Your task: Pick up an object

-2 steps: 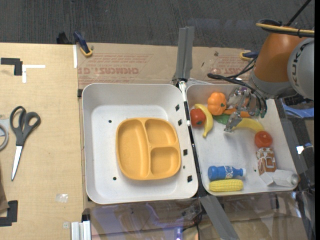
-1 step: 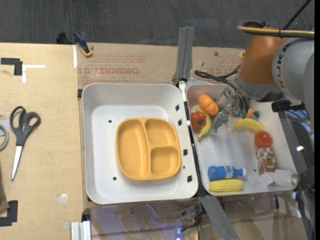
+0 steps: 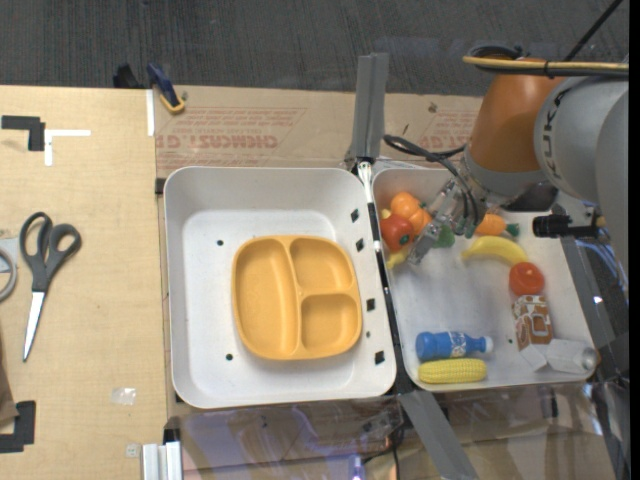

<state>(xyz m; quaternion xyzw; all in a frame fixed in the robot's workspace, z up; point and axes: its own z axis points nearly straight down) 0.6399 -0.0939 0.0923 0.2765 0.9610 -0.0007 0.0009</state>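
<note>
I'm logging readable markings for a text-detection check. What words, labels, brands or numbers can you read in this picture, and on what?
"KUK": raised letters on the grey arm, cut off at the picture's edge.
"CHEMICAL": red print, upside down, on the cardboard sheet; the rest of that print is too blurred to read.
Blue bottle: white label, too small to read.
Ketchup bottle: label too blurred to read.

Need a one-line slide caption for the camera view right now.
Gripper lowered among toy fruit in the right bin; yellow divided plate sits in left bin.
</note>
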